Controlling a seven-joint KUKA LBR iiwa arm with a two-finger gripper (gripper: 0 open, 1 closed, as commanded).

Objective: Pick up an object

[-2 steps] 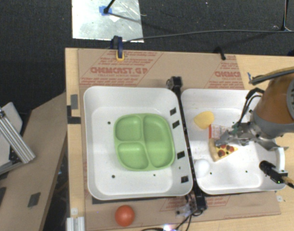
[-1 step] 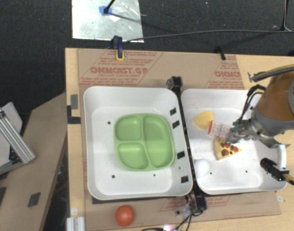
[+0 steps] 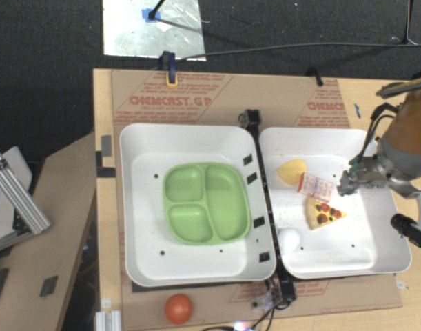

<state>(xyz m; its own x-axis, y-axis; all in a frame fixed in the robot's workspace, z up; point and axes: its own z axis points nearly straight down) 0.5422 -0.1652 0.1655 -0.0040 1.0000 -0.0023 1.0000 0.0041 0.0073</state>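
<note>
Here the gripper [image 3: 348, 183] hangs near the right bin's [image 3: 386, 261] right edge; grip state unclear

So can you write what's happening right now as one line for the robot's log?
task: pick up object | pincer: over right bin, beside wrapped packet | pizza slice toy: lying in bin | green tray: left bin
</note>
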